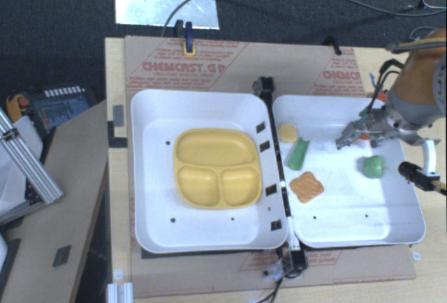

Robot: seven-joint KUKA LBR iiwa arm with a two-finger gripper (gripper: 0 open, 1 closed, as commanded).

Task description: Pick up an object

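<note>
The right bin (391, 225) holds a green rounded piece (373, 166), a green cylinder (299, 153), a pale yellow round piece (287, 132) and an orange flat piece (306, 186). My gripper (353, 140) hangs over the upper middle of this bin, up and to the left of the green rounded piece. Its fingers stand open with nothing between them. The grey arm with its orange band (419, 82) comes in from the right.
A yellow divided tray (215, 167) lies in the left bin (150, 155). Black clips run along the divider (272, 155) between the bins. Bare white floor shows in the lower half of the right bin.
</note>
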